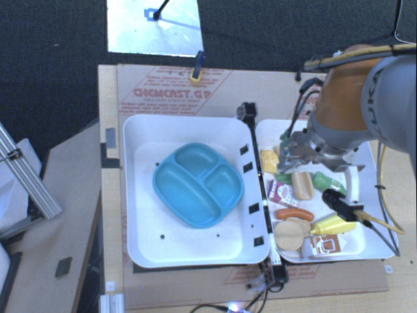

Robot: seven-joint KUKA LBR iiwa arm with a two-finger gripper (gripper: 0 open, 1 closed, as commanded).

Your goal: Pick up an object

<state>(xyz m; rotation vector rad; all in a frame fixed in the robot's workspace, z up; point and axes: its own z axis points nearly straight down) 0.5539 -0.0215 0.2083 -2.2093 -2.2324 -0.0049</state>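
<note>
- Landmark for all positions: the black divider strip running between the two shallow white plastic bins.
- Arm: the grey arm with its orange band reaches in over the bin on the far side of the divider from the blue tray. Its pincer sits low among the items just past the divider, near the strip's upper half. Cannot tell whether it is spread or closed, nor whether anything is held; the wrist hides the tips.
- Candidate pick: the tan bun-shaped toy lies just beside the pincer, a little further down the divider. A yellow toy piece lies between pincer and divider.
- Step in hand, as judged: descending for a grasp. To do it well, come straight down on one item, centre it between the tips, and keep off the divider and the neighbours, which are crowded and likely to be nudged.
- Right white bin: also holds a red sausage toy, a round beige disc, a yellow squeeze bottle toy, a green toy, and a small pink packet.
- Left white bin: holds one blue compartment tray, well apart from the divider's near end, nothing visible on it.
</note>
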